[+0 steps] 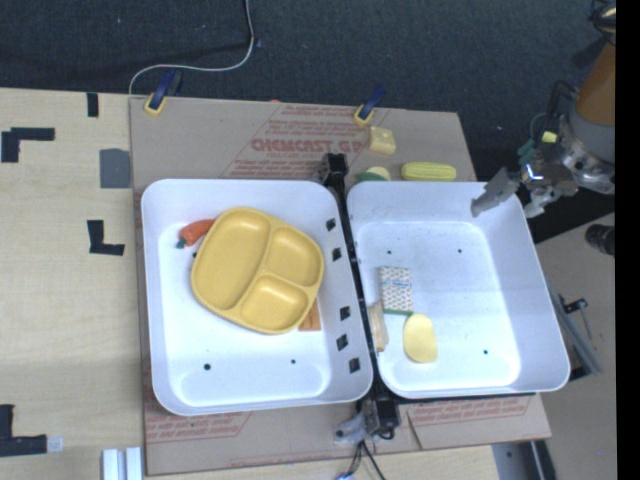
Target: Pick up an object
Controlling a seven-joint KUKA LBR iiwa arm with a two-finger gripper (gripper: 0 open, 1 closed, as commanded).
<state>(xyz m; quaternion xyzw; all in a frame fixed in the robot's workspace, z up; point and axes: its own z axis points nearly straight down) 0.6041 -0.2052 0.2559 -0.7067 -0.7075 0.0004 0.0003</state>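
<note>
Camera view: gripper (505,190) seen over right bin (540,298) far corner; finger state cannot be told; yellow tray (258,269) seated in left bin (160,298).

A wooden bench (60,298) carries a cardboard sheet (290,143); two white bins (160,268) sit side by side on it.

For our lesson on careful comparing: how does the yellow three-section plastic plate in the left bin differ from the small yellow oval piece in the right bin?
The yellow three-section plastic plate is far larger than the small yellow oval piece. The plate is moulded into three compartments; the oval piece is one smooth lump. The plate lies over orange items at its edges, while the oval piece rests directly on the floor of the right white bin. Both are yellow, and the gripper is touching neither.
</note>
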